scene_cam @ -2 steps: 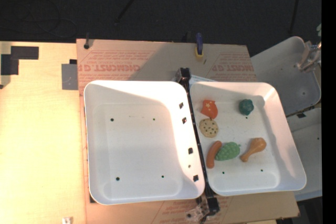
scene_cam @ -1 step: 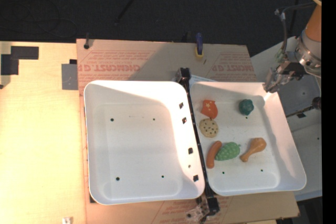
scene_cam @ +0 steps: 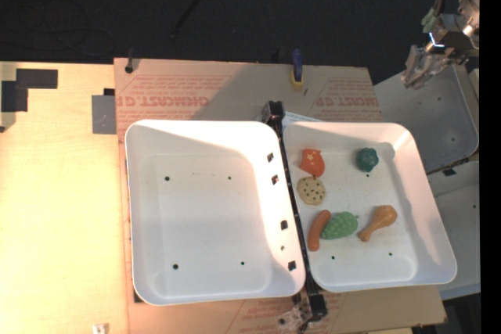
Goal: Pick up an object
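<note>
Left bin (scene_cam: 149, 168): white, shallow, bare floor with small dark dots.
Right bin (scene_cam: 427, 207): holds six toy foods, all lying apart from the gripper.
Strawberry (scene_cam: 312, 161): red, near the divider.
Cookie (scene_cam: 311, 190): tan, speckled, just below the strawberry.
Ball (scene_cam: 367, 159): dark green, toward the far wall.
Sausage (scene_cam: 318, 230): orange, touching the green grapes (scene_cam: 340, 226).
Drumstick (scene_cam: 377, 221): tan, right of the grapes.
Gripper (scene_cam: 419, 68): beyond the right bin's far corner, over the bench; jaws cannot be told.

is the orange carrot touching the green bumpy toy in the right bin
Touching: the camera view shows the carrot pressed against the green toy, no gap.
</note>
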`<state>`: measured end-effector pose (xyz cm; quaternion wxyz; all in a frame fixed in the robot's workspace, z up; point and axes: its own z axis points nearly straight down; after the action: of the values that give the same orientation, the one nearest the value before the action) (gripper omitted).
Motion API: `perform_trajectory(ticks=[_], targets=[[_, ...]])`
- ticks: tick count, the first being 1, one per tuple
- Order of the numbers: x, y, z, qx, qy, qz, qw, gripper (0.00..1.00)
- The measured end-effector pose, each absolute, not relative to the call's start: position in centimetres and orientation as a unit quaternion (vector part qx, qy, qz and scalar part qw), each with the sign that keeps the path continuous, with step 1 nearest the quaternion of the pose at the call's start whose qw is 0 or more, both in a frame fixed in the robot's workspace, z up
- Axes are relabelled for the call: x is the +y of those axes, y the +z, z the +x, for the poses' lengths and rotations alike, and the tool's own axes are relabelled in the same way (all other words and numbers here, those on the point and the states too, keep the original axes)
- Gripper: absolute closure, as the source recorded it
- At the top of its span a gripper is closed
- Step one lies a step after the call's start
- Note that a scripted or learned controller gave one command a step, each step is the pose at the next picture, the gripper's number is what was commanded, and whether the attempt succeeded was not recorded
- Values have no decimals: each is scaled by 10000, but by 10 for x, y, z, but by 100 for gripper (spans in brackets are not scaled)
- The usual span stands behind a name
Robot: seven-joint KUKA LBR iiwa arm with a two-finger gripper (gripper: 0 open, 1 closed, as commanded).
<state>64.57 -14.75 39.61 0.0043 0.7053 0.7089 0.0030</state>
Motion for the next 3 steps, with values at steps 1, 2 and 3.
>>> perform_trajectory(ticks=[1, 2, 3], targets=[[-211, 217, 618, 7054, -54, 7087, -71, 100], [-213, 249, 523, 7062, -15, 7080, -33, 100], [-174, 383, 560, 7093, 37, 7049, 60, 100]])
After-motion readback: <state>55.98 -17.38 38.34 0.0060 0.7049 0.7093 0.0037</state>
